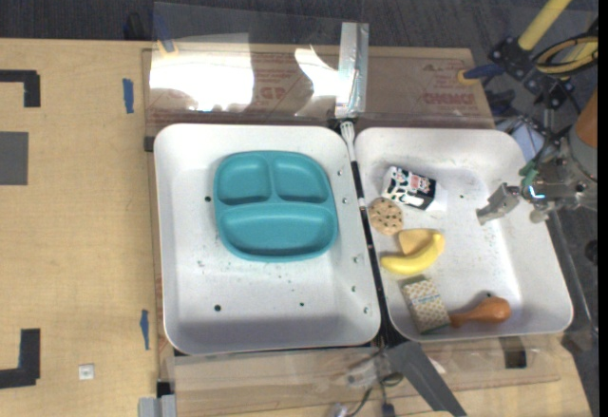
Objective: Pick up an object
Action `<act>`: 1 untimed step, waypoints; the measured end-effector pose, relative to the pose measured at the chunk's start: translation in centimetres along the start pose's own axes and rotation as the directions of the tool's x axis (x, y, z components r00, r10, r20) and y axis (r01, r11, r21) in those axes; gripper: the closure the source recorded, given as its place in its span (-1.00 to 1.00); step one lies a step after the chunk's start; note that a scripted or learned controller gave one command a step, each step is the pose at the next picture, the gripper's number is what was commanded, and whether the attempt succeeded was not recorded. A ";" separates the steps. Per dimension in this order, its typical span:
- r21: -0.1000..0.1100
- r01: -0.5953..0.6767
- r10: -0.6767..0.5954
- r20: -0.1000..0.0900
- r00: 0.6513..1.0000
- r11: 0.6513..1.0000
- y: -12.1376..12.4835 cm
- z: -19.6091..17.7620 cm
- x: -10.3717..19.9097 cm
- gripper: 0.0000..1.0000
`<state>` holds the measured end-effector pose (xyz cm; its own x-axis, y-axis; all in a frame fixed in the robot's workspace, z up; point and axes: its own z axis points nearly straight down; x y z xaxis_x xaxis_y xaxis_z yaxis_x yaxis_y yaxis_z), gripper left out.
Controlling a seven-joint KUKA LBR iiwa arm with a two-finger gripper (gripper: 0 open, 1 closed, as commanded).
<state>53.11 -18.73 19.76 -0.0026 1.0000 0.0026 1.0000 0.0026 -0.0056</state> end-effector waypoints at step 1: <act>0.007 0.015 -0.015 -0.002 1.000 1.000 -0.4 8.4 6.8 -1.00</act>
